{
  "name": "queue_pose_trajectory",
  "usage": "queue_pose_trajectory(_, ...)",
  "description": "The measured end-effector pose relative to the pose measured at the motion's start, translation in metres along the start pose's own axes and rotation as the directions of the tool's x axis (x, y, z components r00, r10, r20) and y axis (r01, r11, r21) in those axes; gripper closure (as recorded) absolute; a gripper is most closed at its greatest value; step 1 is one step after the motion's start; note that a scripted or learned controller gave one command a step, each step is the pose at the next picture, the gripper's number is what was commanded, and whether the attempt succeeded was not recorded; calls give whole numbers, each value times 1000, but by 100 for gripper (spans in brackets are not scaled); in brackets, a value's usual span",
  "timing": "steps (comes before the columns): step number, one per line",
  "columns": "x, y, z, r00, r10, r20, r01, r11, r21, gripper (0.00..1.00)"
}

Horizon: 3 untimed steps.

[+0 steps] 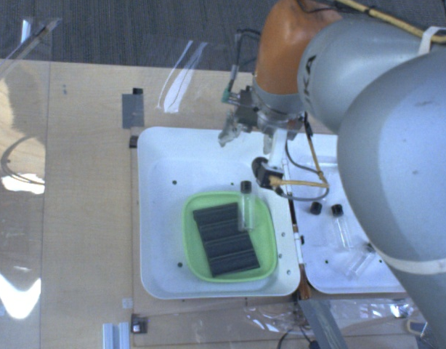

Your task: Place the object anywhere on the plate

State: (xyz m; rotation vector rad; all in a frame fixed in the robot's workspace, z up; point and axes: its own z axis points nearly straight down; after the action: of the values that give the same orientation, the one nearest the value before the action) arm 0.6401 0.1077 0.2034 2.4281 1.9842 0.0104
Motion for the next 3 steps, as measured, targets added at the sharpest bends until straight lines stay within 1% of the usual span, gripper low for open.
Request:
queue_pose_trajectory(1, -60, 9, -164, 1000, -17, -1, 17, 1000, -2, 0)
queue_pose_trajectory(2, -126, -25, -234, 995, 96, 0, -96, 995, -4, 0)
queue_pose_trajectory(3, -72, 29, -153, 999, -34, 1, 34, 999, 7, 0)
